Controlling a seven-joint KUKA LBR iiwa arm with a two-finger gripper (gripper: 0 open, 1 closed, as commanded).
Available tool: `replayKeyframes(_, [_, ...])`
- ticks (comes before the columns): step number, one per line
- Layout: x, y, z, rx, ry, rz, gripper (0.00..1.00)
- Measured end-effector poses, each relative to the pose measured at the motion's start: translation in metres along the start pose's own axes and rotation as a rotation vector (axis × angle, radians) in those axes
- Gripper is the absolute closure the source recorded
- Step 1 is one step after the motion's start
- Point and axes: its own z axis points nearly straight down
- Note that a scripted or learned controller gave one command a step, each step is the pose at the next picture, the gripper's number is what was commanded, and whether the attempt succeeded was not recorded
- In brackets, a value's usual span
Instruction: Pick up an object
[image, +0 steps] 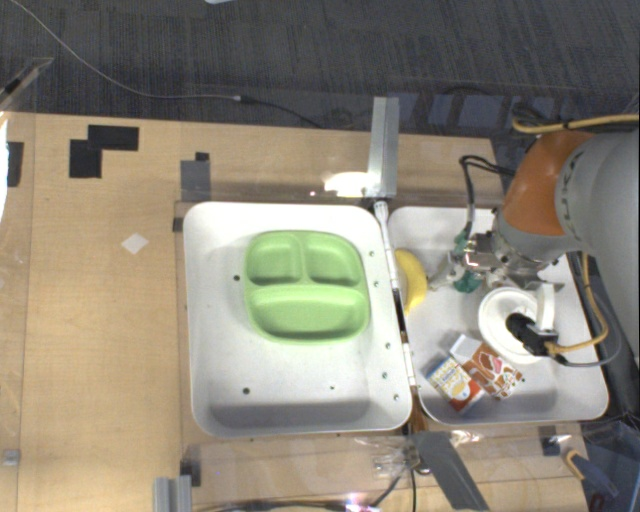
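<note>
My gripper (462, 268) reaches in from the right and hangs low over the upper middle of the right bin (580, 400). A yellow, banana-like thing (411, 277) lies just left of it against the bin's left wall, a short gap away. A small teal piece (466, 284) shows at the gripper's tip; I cannot tell whether it is a separate thing or whether it is held. A white round bowl (497, 318) sits below the wrist. Two small printed boxes, one blue and white (449, 374) and one red-brown (494, 370), lie at the bin's front.
The left bin (215, 390) holds a green divided plate (304, 283) near its middle. A metal post (384, 150) stands at the back between the bins. The grey arm with its orange band (535, 185) covers the right bin's far right corner.
</note>
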Motion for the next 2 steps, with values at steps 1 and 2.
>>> replayKeyframes(1, [0.0,0.003,-0.013,-0.007,-0.001,-0.004,1.0])
replayKeyframes(2, [0.08,0.026,-0.099,0.003,0.001,-0.075,1.0])
